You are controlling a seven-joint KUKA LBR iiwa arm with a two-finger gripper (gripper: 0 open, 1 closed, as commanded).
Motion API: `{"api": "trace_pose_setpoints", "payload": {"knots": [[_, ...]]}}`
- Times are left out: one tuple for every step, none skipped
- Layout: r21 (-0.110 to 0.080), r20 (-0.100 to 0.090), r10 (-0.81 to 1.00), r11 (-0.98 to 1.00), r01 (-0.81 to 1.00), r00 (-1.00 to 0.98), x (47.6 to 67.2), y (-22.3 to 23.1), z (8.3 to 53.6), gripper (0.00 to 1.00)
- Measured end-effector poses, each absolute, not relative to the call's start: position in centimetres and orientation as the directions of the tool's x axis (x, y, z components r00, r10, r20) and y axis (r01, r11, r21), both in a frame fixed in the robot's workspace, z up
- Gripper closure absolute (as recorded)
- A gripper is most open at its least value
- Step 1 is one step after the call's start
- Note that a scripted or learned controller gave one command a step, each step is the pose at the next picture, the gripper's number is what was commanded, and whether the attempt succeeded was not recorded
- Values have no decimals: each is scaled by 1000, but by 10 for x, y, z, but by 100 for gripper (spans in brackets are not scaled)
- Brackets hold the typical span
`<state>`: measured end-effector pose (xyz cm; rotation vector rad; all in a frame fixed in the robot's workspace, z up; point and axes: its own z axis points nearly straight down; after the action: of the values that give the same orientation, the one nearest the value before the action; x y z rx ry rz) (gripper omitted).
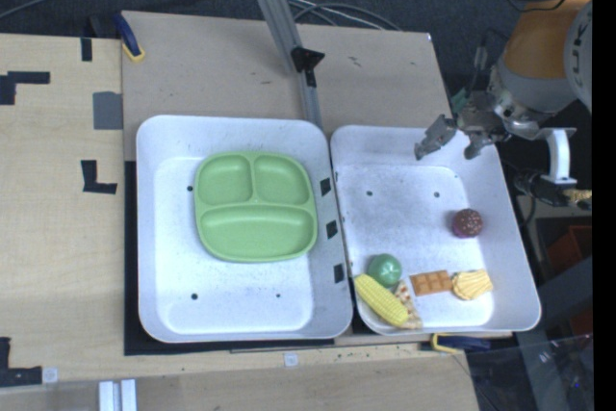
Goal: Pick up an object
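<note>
White right bin point(500, 197) holds 5 toy foods; fingers point(452, 141) spread, grasping nothing

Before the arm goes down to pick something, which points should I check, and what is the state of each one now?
1. Gripper holds nothing: ok, the space between its spread fingers shows only bin floor.
2. Gripper is over the right bin: ok, it sits at the far edge.
3. Objects are there to pick: ok, a dark red ball, green ball, corn, waffle and a small yellow piece lie in the right bin.
4. A target stands free: ok, the dark red ball lies apart from the others.
5. Near-edge cluster is separated: not ok, the corn and the green ball touch.
6. Gripper height above the floor: cannot tell.
</note>
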<state>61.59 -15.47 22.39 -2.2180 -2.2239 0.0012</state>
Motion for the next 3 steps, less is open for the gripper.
{"api": "trace_pose_setpoints", "payload": {"knots": [[-1, 0, 1000, 3, 1000, -3, 616, -155, 224, 0], [-6, 0, 1000, 2, 1000, -2, 608, -152, 177, 0], [-6, 0, 1000, 3, 1000, -3, 613, -147, 129, 0]]}}
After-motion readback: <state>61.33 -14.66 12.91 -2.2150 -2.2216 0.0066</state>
